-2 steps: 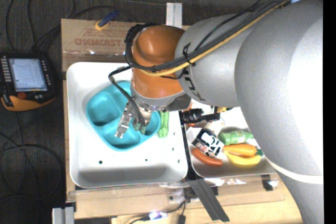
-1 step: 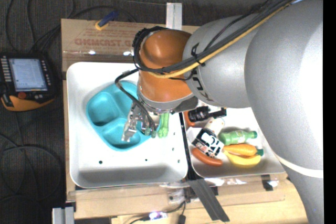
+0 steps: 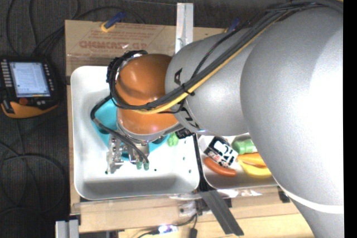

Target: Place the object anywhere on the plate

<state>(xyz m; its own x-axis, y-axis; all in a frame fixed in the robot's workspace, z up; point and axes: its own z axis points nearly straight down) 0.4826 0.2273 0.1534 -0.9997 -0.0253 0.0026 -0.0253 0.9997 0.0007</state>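
Low in the frame, the jaws [image 3: 127, 160] hang over the left bin [image 3: 83, 175]; I cannot tell how far open they are or whether they grip anything. Above them the arm [image 3: 223, 92] hides most of the plate [image 3: 105, 114] (a cyan edge), so a blind release could miss it, judging from here.

Left white bin [image 3: 83, 175] sits on bench, beside right white bin [image 3: 207, 178]. Right bin holds black-and-white item [image 3: 219, 152], green item [image 3: 243, 146], yellow item [image 3: 257, 165], orange-red item [image 3: 216, 168]; identities unclear. Small green piece [image 3: 172, 140] lies near divide between bins. Cardboard sheet [image 3: 134, 39] with red lettering lies behind left bin. Handheld control pendant [image 3: 27, 83] with lit screen rests on dark carpet [image 3: 33, 198], far left. Black cables [image 3: 33, 3] trail across carpet.
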